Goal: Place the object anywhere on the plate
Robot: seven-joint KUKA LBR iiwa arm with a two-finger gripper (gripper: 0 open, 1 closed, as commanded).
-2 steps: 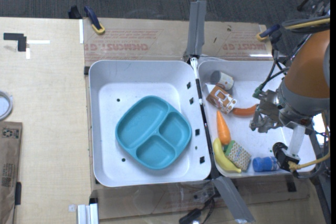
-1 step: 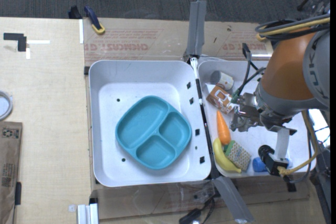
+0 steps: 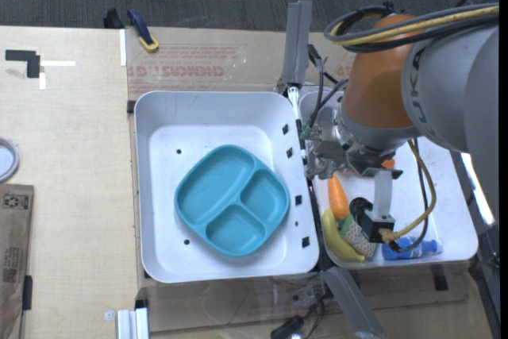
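A blue plate (image 3: 231,200) with three compartments lies in the left white bin (image 3: 159,171), and nothing rests on it. My gripper (image 3: 321,159) hangs low over the left edge of the right bin (image 3: 456,246), mostly hidden under the grey and orange wrist. Just below it lies an orange carrot (image 3: 339,196), apart from the gripper as far as I can see. A yellow banana (image 3: 336,239) lies in front of the carrot, along the bin's left wall.
A blue and white object (image 3: 413,248) lies at the front of the right bin, next to a small greenish item (image 3: 352,233) by the banana. The arm covers most of the right bin. Tape and a clamp (image 3: 141,31) sit on the bench behind the left bin.
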